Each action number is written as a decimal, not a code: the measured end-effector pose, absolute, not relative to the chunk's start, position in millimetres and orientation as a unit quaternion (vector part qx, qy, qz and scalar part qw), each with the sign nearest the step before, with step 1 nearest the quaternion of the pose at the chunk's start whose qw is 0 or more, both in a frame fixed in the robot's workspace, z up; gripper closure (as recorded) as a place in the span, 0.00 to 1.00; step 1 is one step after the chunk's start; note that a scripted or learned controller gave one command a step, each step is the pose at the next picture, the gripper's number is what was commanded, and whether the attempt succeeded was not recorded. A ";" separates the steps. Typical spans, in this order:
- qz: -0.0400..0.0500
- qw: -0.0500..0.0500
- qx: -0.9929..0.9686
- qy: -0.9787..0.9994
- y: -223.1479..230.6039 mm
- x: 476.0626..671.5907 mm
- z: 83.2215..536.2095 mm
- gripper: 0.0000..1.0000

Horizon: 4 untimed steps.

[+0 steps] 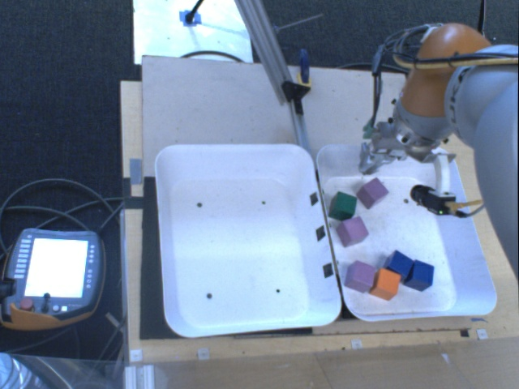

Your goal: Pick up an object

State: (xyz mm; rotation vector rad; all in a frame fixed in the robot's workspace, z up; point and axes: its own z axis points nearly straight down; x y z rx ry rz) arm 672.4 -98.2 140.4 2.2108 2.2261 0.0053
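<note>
The right bin [466,286] holds several small blocks: a green one [343,206], three purple ones [372,192] [352,231] [360,276], an orange one [386,284] and two blue ones [399,263] [419,275]. My gripper [373,160] hangs over the bin's far left part, just above and behind the upper purple block. Its metal fingers point down with nothing between them.
The left bin [174,177] lies beside the right one. A slanted metal pole [263,35] with a clamp rises behind the bins. A teach pendant [50,278] rests at the far left, off the bench. A black cable connector [427,195] dangles near the gripper.
</note>
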 end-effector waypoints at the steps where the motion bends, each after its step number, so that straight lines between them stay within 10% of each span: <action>1: 0.003 0.004 0.705 0.709 -97.9 673.8 206.4 1.00; 4: 0.001 0.000 0.704 0.710 -53.2 668.3 276.4 1.00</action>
